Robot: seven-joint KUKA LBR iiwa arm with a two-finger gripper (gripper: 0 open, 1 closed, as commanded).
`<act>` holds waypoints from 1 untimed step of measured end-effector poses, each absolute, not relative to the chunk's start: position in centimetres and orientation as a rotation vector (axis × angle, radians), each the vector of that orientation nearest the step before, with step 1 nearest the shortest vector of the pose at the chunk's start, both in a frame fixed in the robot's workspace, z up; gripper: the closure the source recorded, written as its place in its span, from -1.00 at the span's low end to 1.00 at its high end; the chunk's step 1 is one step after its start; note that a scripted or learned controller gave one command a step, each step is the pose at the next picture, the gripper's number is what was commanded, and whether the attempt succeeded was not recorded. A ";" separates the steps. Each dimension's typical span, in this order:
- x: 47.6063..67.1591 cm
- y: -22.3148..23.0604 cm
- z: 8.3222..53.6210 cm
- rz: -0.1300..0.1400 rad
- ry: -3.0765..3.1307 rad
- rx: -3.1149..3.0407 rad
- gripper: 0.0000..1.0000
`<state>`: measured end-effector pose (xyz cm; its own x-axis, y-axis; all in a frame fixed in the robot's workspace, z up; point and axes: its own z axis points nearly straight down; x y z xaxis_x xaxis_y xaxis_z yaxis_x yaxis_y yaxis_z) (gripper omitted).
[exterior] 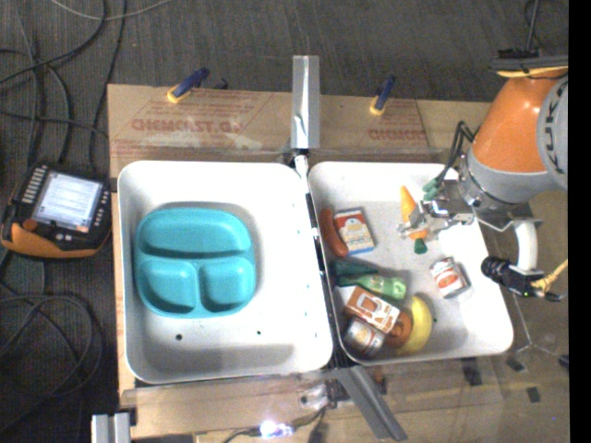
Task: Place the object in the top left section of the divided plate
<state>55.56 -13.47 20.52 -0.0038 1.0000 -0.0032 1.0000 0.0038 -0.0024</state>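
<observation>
- While the grey and orange arm [526,146] reaches in from three o'clock, two white bins sit side by side: the left bin [222,353] and the right bin [480,330].
- At the left bin's centre lies the turquoise divided plate [194,258].
- Toward six o'clock in the right bin cluster a green bottle [369,277], a yellow banana [420,326] and a brown packet [372,310].
- At the right bin's one o'clock hangs the gripper [427,218]; whether it is wide or narrow cannot be told.
- Just beside the gripper, toward nine o'clock, lies the orange carrot [408,201], apparently touching it.
</observation>
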 end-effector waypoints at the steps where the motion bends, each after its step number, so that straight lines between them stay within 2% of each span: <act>1: 64.6 -11.6 11.5 0.009 2.242 2.174 1.00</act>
<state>64.56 -11.56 11.47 -0.0306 0.9995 -0.0096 0.9994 0.0308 0.0175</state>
